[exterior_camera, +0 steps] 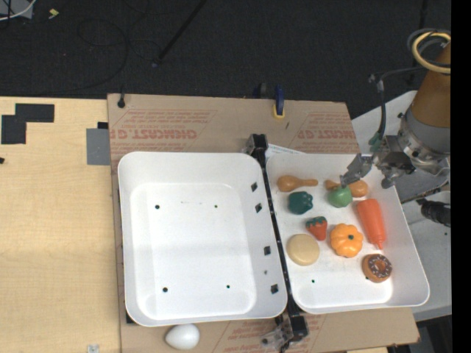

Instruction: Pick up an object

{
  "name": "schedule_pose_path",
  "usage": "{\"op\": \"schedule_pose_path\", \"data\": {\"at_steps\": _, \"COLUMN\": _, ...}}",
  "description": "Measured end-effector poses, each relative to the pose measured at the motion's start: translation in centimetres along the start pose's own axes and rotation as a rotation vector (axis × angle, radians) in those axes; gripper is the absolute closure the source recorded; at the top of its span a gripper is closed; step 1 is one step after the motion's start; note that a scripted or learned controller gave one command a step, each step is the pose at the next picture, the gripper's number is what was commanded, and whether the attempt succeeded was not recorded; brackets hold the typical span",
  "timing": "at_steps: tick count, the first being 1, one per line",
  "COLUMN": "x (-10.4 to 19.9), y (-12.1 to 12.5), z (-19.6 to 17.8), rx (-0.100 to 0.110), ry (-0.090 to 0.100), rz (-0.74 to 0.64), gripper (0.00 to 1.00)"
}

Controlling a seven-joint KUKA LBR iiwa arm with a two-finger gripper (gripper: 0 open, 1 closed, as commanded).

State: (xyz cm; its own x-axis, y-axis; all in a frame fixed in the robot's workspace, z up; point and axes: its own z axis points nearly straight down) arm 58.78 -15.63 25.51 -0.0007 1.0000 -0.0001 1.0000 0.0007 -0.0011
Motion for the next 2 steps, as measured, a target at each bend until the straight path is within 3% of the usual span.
{"op": "schedule_pose_path", "data": {"at_steps": 1, "x": 2.7, "y": -0.6, "z": 15.1, "rx": 0.015, "ry": 0.005, "rz": -0.001, "gripper": 0.0}}
{"op": "schedule_pose_path", "data": {"at_steps": 2, "x": 5.2, "y": -6.9, "z": 16.4, "rx": -0.01, "ry": 0.0, "rz": 0.006, "gripper": 0.0}}
